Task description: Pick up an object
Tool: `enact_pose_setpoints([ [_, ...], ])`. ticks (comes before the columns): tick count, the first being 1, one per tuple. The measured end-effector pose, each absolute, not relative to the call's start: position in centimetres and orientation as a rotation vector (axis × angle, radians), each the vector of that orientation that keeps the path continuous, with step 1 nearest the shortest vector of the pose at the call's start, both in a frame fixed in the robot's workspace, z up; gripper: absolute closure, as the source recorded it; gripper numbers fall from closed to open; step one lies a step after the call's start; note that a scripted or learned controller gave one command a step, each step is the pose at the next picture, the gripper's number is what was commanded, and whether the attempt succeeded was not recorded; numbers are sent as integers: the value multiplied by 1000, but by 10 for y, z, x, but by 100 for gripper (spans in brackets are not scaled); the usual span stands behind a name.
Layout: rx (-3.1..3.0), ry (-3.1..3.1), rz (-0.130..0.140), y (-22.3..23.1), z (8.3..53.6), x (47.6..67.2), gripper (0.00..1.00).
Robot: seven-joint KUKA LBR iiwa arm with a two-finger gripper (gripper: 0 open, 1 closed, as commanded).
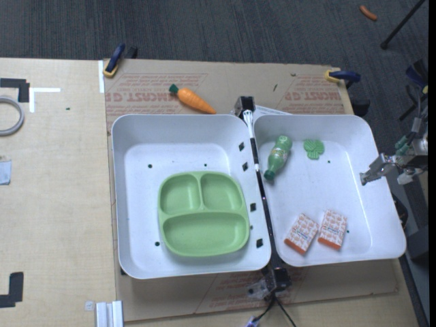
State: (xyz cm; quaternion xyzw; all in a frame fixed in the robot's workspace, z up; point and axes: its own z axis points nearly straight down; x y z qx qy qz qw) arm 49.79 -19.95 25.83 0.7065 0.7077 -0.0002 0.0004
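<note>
Two shallow white bins sit side by side on the worktop, on a sheet of printed brown cardboard.

The left bin holds one thing: a pale green plate with three compartments, smooth and matte like moulded plastic, with rounded corners. It lies flat, nearer the bin's front wall than its back.

The right bin holds four things. One small green bottle lies on its side near the dividing wall, its darker end pointing toward the front. Just beside it, toward the back, rests one small flat green piece, roughly round; what it is cannot be told. Near the front lie two small cartons — the first carton and the second carton — boxy, white with orange-red ends, close together and tilted a little apart from each other.

Outside the bins, one orange toy carrot with a green top lies on the cardboard behind the left bin. Two blue-and-yellow clamps pinch the cardboard's back corners: the left clamp and the right clamp.

The claw shows at the right edge, over the right bin's right rim, its thin metal tip pointing left and slightly down — nothing is between its fingers, and whether they are apart or together cannot be told. It is well apart from the bottle and the cartons.
</note>
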Motion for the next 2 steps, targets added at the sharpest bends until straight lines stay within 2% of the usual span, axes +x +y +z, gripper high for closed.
enact_pose_setpoints([
  [1,2092,2343,0,-128,174,478,0],
  [2,1927,2480,1,-112,177,479,0],
])
